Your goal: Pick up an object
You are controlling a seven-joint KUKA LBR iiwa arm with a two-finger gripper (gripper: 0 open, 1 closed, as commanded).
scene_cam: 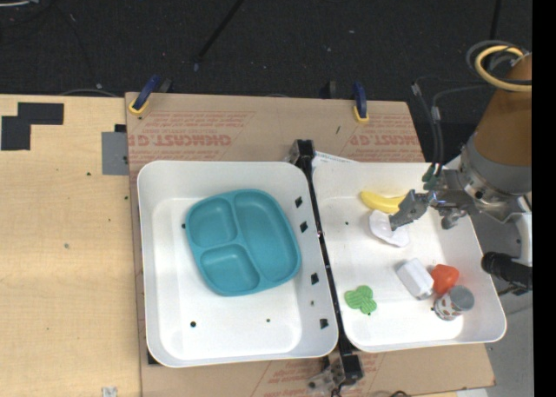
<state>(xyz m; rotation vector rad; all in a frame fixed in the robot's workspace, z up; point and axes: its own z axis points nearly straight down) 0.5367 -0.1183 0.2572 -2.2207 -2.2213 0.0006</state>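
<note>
My gripper [427,213] hangs over the upper right part of the right bin [486,330], open, with nothing between its fingers. Its left finger [402,213] lies just over a white lumpy object [380,229]. A yellow banana [380,201] rests just left of that finger. Nearer the front lie a white-grey block [415,277], a red-orange piece [444,276], a small grey round item [454,301] and a green leafy toy [360,300].
The left bin [165,317] holds a teal divided plate [241,241]. A black divider [314,248] runs between the bins. Clamps [360,107] hold the cardboard at the back. The arm's grey and orange body [504,139] stands over the right bin's far right edge.
</note>
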